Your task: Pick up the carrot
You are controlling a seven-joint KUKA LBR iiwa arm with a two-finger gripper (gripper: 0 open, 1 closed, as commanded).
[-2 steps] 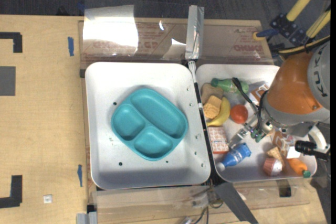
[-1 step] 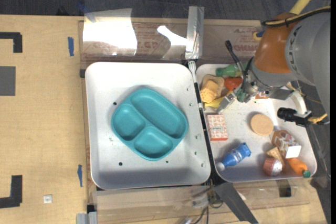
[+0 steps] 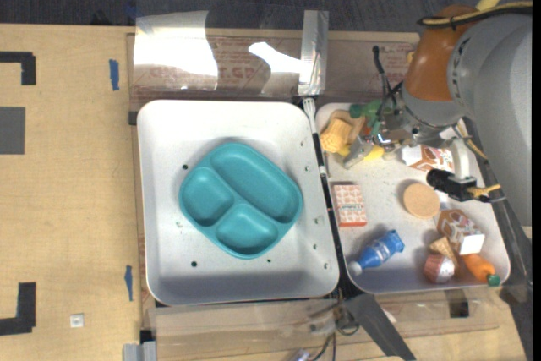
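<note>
Claw [image 3: 374,141] hovers near yellow toy [image 3: 336,134], carrot [image 3: 478,268] well apart, seemingly

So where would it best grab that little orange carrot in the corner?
Probably across the carrot's orange body, coming straight down. It lies flat in the right bin's near corner, close to the wall and a brown item, so the fingers need the free sides.

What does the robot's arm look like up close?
The arm is fat, rounded and smooth grey, with a shiny orange band near its wrist. Thin black cables run down beside it to the tool, which is small, dark and metallic.
</note>
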